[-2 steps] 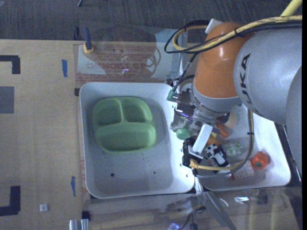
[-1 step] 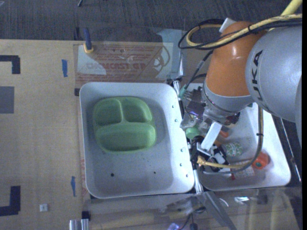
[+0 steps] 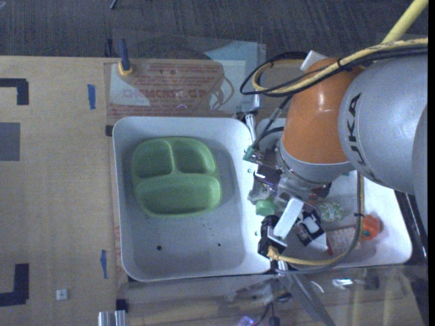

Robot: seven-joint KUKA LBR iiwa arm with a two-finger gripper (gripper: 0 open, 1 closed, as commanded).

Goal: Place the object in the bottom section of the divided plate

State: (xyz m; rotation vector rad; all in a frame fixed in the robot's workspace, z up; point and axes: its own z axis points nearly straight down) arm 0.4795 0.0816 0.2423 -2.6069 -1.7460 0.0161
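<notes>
Step in hand, as judged: pick phase, in the right bin (image 3: 387,246); placing not yet begun

- The plate (image 3: 177,175) is seen in the left bin (image 3: 183,257), green, three sections; the long bottom section is nearest the viewer and nothing is seen in it
- The arm (image 3: 353,121) is hung over the right bin, wrist down near the wall shared by the two bins; most of that bin is covered by it
- Jaws (image 3: 266,206): state cannot be told, they are masked by the wrist hardware and cabling
- A small green bit (image 3: 265,208) is seen just under the wrist, just beside the shared wall; it may be the object, but whether it is gripped cannot be told
- Other items in the right bin: an orange piece (image 3: 368,228) near the far right, a clear bottle-like item (image 3: 331,212) beside the wrist, both well apart from the plate

Next move, as judged:
- A grasp has to be confirmed before any lift
- A lift clear of the shared wall is needed, then a traverse left over the plate
- The release is to be made over the long bottom section, not over the two small upper ones; the ridge between them is low, so an off-centre drop could be lost into the wrong section
</notes>
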